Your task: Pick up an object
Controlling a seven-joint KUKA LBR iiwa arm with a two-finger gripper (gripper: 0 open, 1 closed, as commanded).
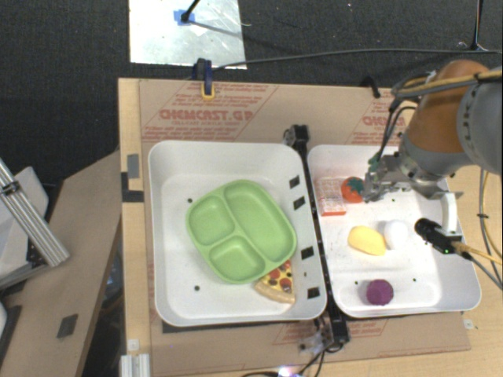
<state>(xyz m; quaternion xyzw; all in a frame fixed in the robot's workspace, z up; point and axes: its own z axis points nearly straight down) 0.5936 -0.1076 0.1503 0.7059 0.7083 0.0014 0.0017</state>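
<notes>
While the pincer (369, 185) hangs low in the right bin (464, 289), a small orange-red object (351, 188) lies just at its left tip, touching or nearly so; whether it is clenched or released cannot be told. Beside the object lies a flat packet (330, 196). Nearer in the same bin sit a smooth yellow lemon-like lump (366, 240), a white piece (395, 232) and a round purple ball (380, 291). On the tabletop's left bin (169, 210) rest a green compartment plate (240, 230) and a pizza slice (277, 283).
</notes>
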